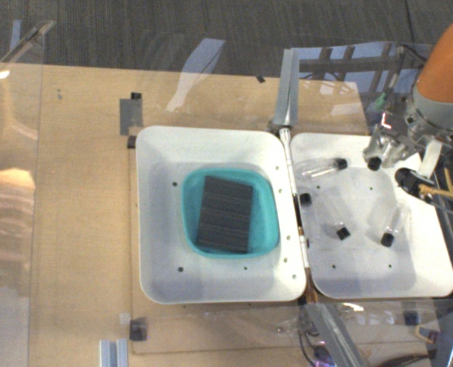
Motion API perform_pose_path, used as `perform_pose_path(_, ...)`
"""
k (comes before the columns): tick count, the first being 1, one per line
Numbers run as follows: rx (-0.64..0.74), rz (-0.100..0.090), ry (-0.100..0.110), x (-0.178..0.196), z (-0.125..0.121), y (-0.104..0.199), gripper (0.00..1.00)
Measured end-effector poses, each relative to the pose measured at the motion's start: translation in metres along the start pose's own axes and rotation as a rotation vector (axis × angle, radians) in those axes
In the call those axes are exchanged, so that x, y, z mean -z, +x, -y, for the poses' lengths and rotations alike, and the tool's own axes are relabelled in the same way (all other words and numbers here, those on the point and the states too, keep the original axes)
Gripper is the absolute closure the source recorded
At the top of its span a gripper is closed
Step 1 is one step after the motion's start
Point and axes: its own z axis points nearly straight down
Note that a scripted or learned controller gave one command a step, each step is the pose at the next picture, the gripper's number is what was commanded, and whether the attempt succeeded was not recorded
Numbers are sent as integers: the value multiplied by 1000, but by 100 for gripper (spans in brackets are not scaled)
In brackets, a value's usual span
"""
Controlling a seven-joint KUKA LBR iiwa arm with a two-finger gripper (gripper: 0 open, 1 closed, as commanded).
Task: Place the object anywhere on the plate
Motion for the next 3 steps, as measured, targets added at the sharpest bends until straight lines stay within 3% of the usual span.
perform_pose_path(1,-27,-1,6,-44,86,24,100)
perform_pose_path(2,24,-3,2,-18,86,101,100)
perform_pose_path(3,234,-3,4,-19,117,142,100)
